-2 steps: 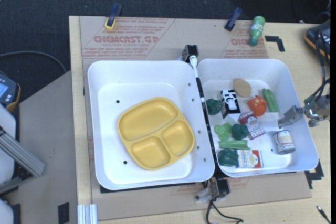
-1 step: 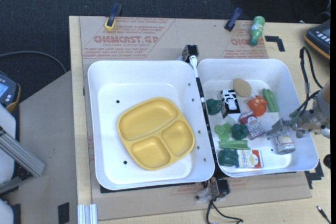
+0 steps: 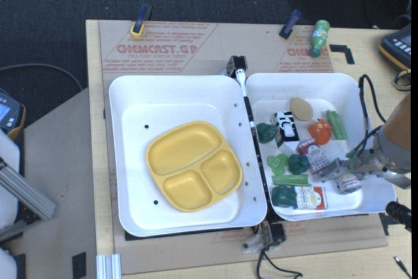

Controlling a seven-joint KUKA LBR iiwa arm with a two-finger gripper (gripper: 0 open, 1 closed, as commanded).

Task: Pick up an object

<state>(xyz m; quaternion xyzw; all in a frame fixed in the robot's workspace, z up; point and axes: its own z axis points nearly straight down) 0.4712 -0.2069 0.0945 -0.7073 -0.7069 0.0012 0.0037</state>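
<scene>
Small carton (image 3: pixel 305 196) lying along right bin's (image 3: pixel 261 85) near wall, long axis left-right; red tomato toy (image 3: pixel 320 131) sitting farther back; gripper (image 3: pixel 344 174) hovering just right of both, finger opening unclear, nothing visibly held.

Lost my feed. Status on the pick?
Tool low in right bin, among the toys. Nothing seen gripped. Tomato and carton crowd close. Yellow tray in left bin.

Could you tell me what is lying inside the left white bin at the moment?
Inside the left white bin lies one yellow divided tray, its three compartments showing nothing in them. Whatever lies beneath the tray is covered and cannot be seen.
</scene>
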